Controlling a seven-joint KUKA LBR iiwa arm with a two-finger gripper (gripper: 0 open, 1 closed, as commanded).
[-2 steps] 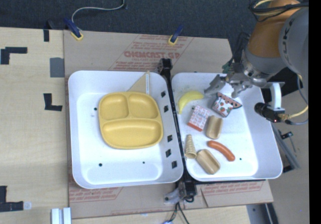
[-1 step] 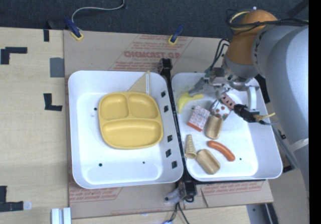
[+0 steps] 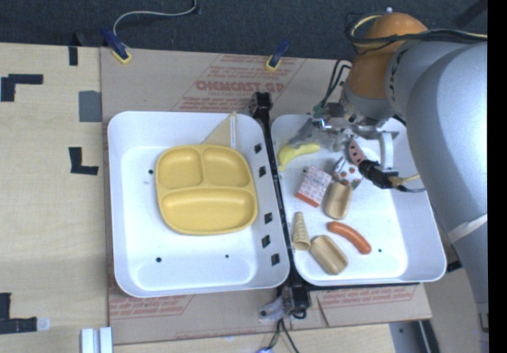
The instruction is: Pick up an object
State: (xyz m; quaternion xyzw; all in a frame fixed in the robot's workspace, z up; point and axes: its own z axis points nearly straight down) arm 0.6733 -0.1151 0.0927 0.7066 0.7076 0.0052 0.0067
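Claw (image 3: 310,131) hangs over the yellow banana (image 3: 295,154) in the right bin (image 3: 412,264), its state impossible to tell; this toy looks light, smooth, best pinched mid-body.

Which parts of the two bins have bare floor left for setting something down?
Left bin: bare strip in front of the yellow plate. Right bin: bare floor right of the sausage. Crowded: its middle, around the bread roll, cone, red packet and the hand.
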